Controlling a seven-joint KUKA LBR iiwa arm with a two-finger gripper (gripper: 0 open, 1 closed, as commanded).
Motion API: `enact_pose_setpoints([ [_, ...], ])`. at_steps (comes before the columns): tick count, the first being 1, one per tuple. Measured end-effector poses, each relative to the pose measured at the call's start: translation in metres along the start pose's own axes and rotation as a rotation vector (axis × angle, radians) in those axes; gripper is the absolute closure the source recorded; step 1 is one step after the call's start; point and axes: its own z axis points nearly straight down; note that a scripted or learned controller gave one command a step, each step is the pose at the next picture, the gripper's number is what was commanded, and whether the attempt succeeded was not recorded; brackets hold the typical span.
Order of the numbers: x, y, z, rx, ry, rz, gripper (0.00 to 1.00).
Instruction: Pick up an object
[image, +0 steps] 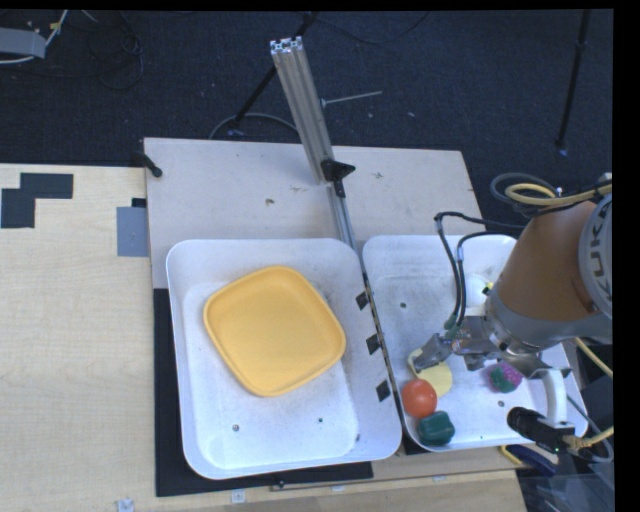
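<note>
In the right bin (420, 270) several small objects lie near the front edge: a pale yellow piece (438, 381), a red ball (420, 398), a dark green piece (436, 428) and a purple piece (503, 377). My gripper (438, 353) hangs low over the bin, just above and touching or nearly touching the yellow piece. The red ball sits just in front of it. The arm's orange band (550, 270) covers the right part of this bin. Nothing can be seen held in the gripper.
The left bin (200, 420) holds a large yellow square plate (275, 330). Black clips (372, 343) line the wall between the bins. A slanted aluminium bar (310, 110) rises behind the bins. Cables (455, 260) trail over the right bin's back.
</note>
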Motion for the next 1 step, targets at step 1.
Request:
enact_pose_setpoints([
  [1,0.0003,-0.0063,0.0439,-0.001,0.000,0.000,0.00],
])
